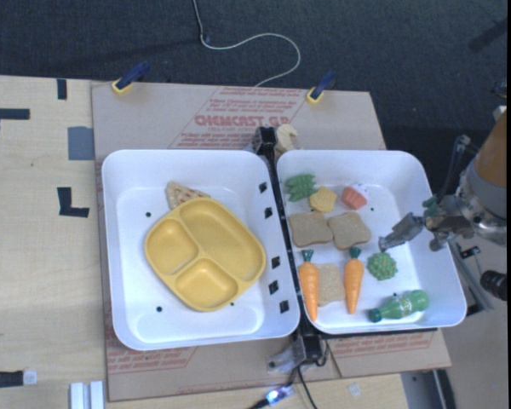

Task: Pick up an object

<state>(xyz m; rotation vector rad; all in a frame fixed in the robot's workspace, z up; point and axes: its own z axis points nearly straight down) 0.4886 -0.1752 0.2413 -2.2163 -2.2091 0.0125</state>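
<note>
Gripper (398, 233) is seen over the right side of the right bin (409, 167), its dark fingers pointing toward the view's left. Whether they are apart or together cannot be told, and nothing is seen held between them.

Nearest to it, just below and slightly left in the view, lies the green broccoli piece (381, 266), a compact lump with no marked long axis. Just left of the gripper lies a brown bread slice (349, 229), flat on the bin floor. Below it an orange carrot (353, 285) is laid with its long axis running up and down the view, leaf end toward the bread. Farther down, near the bin's lower edge, a green bottle (400, 306) lies on its side, its length nearly across the view.

The broccoli is judged the shortest reach: a short descent toward the view's lower left.
</note>
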